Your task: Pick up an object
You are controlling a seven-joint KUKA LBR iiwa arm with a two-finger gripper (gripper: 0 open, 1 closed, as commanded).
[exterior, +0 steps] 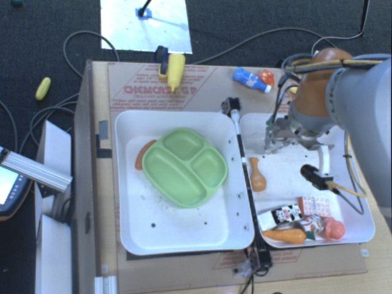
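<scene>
My gripper hangs low over the far left part of the right bin, above bare white floor. An orange-tan drumstick-shaped toy lies just in front of it, near the divider, apart from the gripper. Along the bin's near edge lie a carrot, a small black-and-white box, a red-and-white packet and a pink lump. In the left bin sits a green divided plate with a red-orange thing poking out from under its left side.
Behind the bins, on the cardboard, lie a yellow bottle and a blue bottle with an orange end. The grey arm with its orange band covers the right bin's far right corner. Cables run along the floor.
</scene>
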